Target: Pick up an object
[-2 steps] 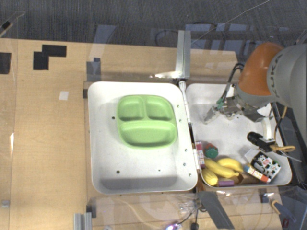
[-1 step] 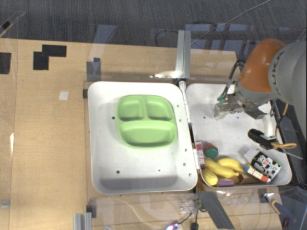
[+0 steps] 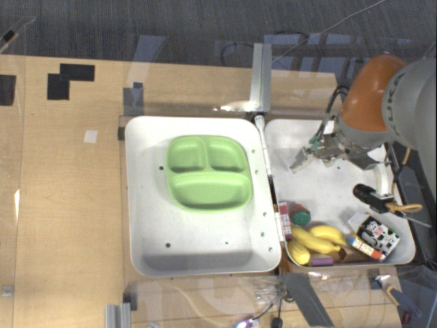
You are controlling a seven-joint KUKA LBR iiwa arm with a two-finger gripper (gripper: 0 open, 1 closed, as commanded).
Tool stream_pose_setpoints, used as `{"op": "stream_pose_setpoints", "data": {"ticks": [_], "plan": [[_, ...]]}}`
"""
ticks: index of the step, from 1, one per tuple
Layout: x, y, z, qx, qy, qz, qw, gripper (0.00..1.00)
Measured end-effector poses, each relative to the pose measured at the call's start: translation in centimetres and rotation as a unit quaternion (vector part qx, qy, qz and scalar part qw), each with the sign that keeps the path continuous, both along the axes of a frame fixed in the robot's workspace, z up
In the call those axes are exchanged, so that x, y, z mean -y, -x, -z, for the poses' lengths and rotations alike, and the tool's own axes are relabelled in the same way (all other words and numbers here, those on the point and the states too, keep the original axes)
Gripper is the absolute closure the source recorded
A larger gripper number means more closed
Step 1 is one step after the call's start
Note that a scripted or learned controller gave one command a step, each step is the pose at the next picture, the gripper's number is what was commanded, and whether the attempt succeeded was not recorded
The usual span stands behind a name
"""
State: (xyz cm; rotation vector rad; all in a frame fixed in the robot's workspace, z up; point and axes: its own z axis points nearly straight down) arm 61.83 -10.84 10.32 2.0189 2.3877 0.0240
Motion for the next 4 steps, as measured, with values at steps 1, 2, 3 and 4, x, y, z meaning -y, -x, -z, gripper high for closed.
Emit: {"op": "stream_pose_setpoints", "data": {"ticks": [1,2,3,4], "plan": [[-1.9,-5.3,1.5,-0.006,0.0012,0.003,1.0000,0.00],[0.5,2.4,1.3,-0.005,0.0011,0.030,0.9995,0.00],[-2.0,1.5,1.3,-0.003,0.0009,0.049,0.9988,0.00],[-1.2,-5.3,1.5,-0.006,0.0006,0.062,0.9980,0.00]]}}
